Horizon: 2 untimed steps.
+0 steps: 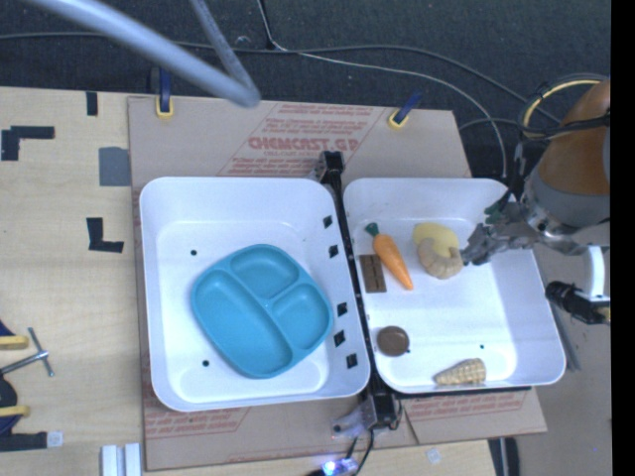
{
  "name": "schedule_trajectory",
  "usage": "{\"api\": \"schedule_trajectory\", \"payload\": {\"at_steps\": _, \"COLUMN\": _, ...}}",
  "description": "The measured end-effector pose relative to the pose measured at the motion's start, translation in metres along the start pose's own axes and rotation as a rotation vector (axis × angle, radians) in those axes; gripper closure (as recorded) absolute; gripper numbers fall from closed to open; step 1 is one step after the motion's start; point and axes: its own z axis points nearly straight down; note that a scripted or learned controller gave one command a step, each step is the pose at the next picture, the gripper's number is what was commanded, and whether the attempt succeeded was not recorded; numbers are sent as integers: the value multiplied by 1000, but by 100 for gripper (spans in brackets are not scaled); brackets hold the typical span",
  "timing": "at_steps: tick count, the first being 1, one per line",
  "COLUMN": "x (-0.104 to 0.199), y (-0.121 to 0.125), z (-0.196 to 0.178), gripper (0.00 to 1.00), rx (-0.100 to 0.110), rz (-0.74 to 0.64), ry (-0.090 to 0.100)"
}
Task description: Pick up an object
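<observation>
Arm over right bin point(516, 310), gripper point(474, 249) at the pale yellow lump point(438, 249).

The gripper tip touches the lump's right side; finger opening and grasp cannot be determined from this view. The lump lies in the bin's upper middle. Carrot point(391, 256) and brown bar point(372, 273) lie to its left, brown disc point(393, 341) and cone point(461, 372) nearer the front. Left bin point(164, 216) holds a blue tray point(260, 310).

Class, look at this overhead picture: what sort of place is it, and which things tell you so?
Probably a robotics lab test bench. A robot arm reaches over two white bins, toy food such as a carrot lies in one, and loose cables trail behind.
</observation>
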Motion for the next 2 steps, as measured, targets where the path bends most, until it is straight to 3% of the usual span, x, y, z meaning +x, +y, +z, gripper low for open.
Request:
{"api": "schedule_trajectory", "payload": {"at_steps": 1, "x": 0, "y": 1, "z": -39, "gripper": 100, "rx": 1, "rz": 1, "ry": 0}}
{"api": "schedule_trajectory", "payload": {"at_steps": 2, "x": 63, "y": 0, "z": -37, "gripper": 100, "rx": 6, "rz": -4, "ry": 3}}
